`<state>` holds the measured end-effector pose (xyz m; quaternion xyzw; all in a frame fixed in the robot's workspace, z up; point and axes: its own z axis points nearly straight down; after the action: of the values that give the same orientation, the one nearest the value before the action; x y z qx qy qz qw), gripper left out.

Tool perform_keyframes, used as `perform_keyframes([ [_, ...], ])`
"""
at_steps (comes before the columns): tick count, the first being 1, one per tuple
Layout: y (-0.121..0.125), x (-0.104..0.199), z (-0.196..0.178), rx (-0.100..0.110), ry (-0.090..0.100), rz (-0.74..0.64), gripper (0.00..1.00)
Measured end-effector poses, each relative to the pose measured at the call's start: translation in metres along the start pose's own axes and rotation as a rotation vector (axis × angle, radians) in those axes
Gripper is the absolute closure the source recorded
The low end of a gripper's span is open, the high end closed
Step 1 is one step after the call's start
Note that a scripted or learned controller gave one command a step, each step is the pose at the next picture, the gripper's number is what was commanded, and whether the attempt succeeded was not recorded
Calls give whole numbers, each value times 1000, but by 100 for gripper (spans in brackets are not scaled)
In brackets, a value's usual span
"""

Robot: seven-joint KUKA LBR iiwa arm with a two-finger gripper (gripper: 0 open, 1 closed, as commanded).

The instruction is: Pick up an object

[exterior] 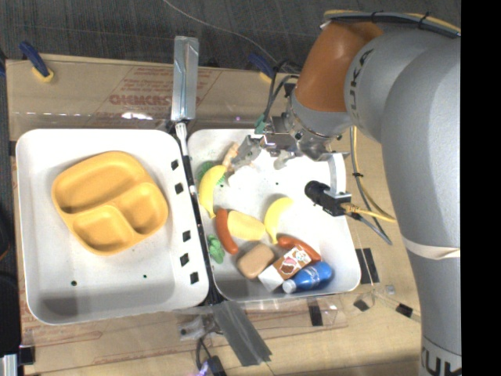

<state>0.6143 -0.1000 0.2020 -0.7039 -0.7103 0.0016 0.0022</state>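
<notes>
Two shallow white plastic bins [31, 233] sit on a cardboard-covered surface [94, 84]. Whether the jaws [249, 151] are parted I cannot tell; just below-left of them lies a yellow toy banana [210, 188], amid other toy food.

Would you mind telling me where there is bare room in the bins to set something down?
Left bin: bare floor below and right of the yellow tray. Right bin: crowded along its left and bottom; one bare patch between the gripper and the yellow piece.
</notes>
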Motion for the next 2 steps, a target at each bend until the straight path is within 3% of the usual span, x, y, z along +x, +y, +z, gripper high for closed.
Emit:
perform_keyframes([
  [1, 19, -15, -58, -4, -1, 336, 0],
  [2, 19, -14, -58, -4, -1, 336, 0],
])
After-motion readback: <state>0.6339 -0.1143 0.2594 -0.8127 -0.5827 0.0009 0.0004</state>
